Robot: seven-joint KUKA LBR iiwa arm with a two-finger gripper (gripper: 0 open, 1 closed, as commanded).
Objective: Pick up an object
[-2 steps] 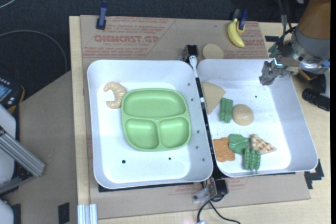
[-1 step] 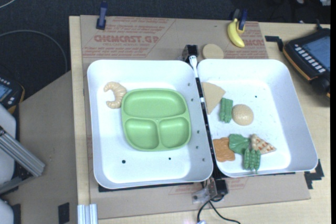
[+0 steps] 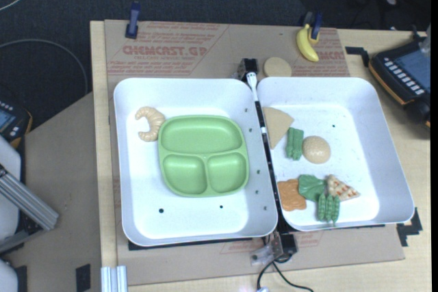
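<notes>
Toy food pieces, any of which would serve as the object to pick up, lie scattered in the right-hand white bin [image 3: 383,147]. Near its centre sits a small tan bun [image 3: 316,149], round and domed. Just beside it at nine o'clock is a green pod-like piece [image 3: 294,143], and up at eleven o'clock a pale wedge [image 3: 276,125] leans against the bin's left wall. Toward six o'clock, close to the near rim, a cluster lies touching: an orange cracker shape [image 3: 292,195], a green leafy piece [image 3: 311,185], a pizza slice [image 3: 342,189] and another green vegetable [image 3: 328,208].

The left-hand bin [image 3: 137,202] holds a green divided plate [image 3: 203,154] in the middle, with a croissant [image 3: 150,122] at its ten o'clock edge.

These look like light, hard plastic play foods (a judgement from their sheen and colour), so likely stiff, not fragile, and a little slippery. The bun stands apart from its neighbours and seems the easiest choice; pinching across its widest part, low on the dome, should stop it squirting out. The clustered pieces would be harder to take singly.

Beyond the bins, on the tabletop [image 3: 171,51] at twelve o'clock, rest a banana [image 3: 307,44] and a tan disc [image 3: 277,68].

As for the end effector, I cannot tell its state from where I stand.
</notes>
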